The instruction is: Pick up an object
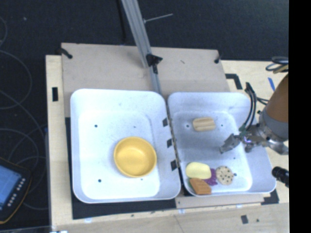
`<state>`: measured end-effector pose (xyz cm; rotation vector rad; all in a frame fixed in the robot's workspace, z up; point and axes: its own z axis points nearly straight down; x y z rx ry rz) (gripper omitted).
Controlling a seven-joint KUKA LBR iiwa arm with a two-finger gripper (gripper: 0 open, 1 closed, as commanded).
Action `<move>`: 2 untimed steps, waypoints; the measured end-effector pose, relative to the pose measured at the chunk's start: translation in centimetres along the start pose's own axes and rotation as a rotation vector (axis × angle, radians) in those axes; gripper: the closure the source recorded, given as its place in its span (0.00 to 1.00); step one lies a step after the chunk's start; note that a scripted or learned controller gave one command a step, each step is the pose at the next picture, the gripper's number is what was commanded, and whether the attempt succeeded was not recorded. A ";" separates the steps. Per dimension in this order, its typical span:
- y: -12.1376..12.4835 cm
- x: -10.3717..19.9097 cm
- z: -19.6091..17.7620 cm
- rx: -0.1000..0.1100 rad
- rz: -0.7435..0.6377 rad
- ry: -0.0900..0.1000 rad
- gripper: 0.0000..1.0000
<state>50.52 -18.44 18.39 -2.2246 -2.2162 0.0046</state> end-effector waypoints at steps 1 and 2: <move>-0.9 -0.4 4.8 0.001 -0.003 0.000 0.00; -0.6 -0.4 3.4 -0.009 0.002 0.000 1.00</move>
